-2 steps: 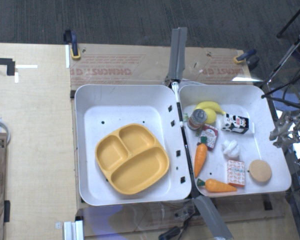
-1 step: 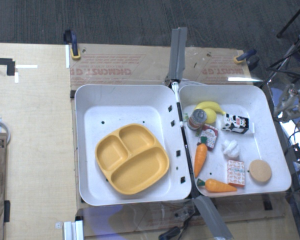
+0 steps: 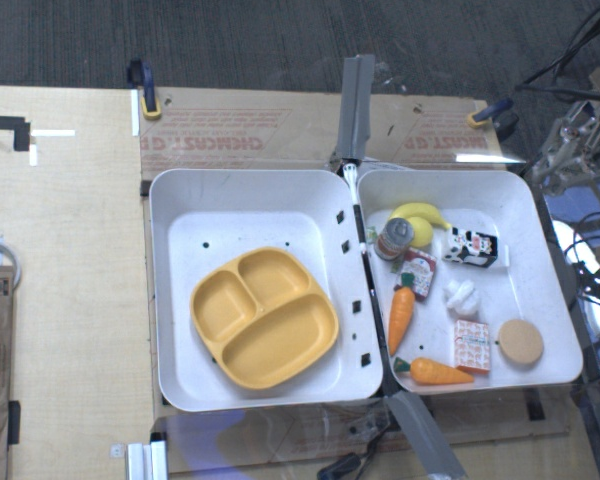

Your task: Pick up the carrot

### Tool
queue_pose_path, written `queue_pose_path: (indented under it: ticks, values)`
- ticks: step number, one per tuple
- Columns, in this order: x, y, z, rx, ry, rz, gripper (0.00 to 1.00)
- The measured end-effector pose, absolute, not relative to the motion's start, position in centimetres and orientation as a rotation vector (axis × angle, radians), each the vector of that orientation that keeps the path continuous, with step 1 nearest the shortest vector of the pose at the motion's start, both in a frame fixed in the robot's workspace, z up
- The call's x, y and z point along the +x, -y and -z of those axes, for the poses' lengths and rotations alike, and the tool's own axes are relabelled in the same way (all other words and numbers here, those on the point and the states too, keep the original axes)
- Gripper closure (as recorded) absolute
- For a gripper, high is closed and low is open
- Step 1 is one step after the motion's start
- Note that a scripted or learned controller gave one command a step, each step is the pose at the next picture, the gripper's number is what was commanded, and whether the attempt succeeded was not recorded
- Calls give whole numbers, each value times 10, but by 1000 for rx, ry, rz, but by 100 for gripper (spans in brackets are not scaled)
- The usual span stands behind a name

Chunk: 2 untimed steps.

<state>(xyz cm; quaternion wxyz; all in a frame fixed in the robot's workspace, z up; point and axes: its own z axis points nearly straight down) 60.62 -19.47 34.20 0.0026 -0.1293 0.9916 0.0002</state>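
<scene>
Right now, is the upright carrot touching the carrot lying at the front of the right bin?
Apart. The camera view shows white bin floor between the upright carrot and the lying carrot.

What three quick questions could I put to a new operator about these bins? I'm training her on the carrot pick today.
1. True or false: the yellow divided plate lies in the left bin.
2. How many carrots are in the right bin?
3. Which item touches the banana: A) the round tan disc, B) the small can, C) the plate?

Key:
1. True.
2. Two: one upright carrot near the divider, one lying carrot along the front wall.
3. B.
</scene>
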Motion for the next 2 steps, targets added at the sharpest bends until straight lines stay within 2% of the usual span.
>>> queue_pose_path:
  ticks: [1,2]
  values:
    - [660,209,-283,-337,-3117,-1,100]
    - [662,209,-293,-333,-3111,-2,100]
